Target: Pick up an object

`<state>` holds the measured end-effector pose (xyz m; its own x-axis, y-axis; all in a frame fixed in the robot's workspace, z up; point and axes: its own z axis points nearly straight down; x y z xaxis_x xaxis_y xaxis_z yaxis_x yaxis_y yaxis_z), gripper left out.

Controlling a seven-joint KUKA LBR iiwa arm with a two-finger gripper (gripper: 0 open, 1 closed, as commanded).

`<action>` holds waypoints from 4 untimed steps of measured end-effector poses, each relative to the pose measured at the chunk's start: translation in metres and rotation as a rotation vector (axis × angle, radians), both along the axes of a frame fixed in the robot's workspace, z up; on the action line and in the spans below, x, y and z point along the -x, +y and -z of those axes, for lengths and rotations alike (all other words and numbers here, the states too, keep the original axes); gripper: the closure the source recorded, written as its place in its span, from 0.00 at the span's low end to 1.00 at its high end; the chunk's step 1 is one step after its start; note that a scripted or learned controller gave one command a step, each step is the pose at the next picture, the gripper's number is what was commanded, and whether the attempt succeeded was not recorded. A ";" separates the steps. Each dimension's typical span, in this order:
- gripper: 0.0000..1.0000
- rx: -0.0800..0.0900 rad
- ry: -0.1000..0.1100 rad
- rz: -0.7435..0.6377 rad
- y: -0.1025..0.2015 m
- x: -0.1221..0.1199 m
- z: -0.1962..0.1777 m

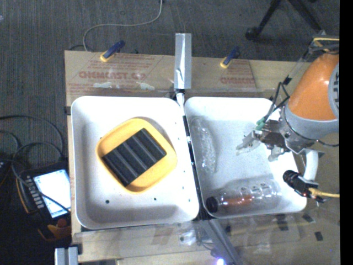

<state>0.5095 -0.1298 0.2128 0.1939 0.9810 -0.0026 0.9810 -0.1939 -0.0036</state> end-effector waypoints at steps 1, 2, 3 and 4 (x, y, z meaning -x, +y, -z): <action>0.00 -0.001 -0.002 -0.197 -0.038 0.026 0.010; 0.00 -0.005 -0.002 -0.300 0.029 0.017 0.117; 0.00 -0.001 -0.002 -0.238 0.020 -0.055 0.095; 0.00 0.003 -0.015 -0.327 0.025 -0.122 0.122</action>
